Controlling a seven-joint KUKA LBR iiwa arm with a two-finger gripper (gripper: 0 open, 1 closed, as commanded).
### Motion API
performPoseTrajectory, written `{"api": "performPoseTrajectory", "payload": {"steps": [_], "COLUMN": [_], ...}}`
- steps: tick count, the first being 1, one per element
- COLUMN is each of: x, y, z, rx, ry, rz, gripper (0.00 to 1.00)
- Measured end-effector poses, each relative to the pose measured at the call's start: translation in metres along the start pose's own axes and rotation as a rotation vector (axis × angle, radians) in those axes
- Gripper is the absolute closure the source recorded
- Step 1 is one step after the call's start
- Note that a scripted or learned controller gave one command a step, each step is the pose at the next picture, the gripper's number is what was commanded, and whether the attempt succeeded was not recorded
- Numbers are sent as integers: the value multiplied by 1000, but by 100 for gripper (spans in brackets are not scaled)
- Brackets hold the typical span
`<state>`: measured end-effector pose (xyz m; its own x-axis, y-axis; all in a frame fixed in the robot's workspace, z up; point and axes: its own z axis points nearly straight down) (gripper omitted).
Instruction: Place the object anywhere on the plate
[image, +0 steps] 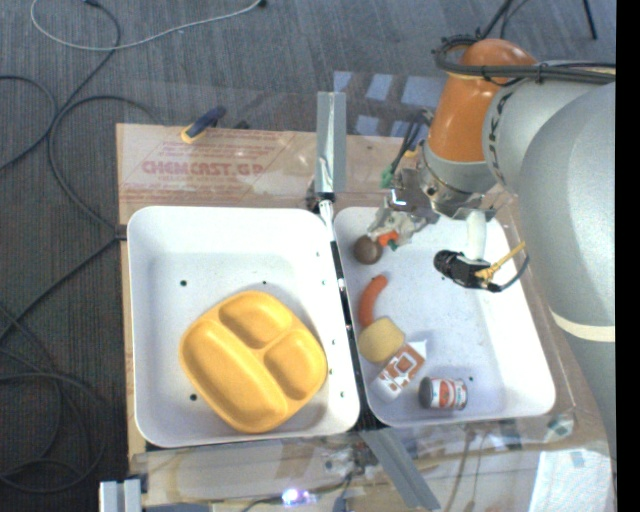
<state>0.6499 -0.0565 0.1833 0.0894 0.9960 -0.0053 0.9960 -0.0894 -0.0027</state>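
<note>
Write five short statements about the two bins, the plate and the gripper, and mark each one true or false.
1. The yellow plate lies in the left bin. True.
2. A sausage lies on the plate. False: the sausage lies in the right bin.
3. The gripper is over the far end of the right bin, close to a small brown ball. True.
4. The small can stands upright in the left bin. False: it lies on its side near the right bin's front edge.
5. The plate has three compartments. True.
</note>
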Motion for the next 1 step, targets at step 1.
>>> {"api": "performPoseTrajectory", "payload": {"steps": [1], "x": [63], "y": [-67], "z": [0], "rx": [1], "ry": [5], "rz": [-152], "gripper": [100]}}
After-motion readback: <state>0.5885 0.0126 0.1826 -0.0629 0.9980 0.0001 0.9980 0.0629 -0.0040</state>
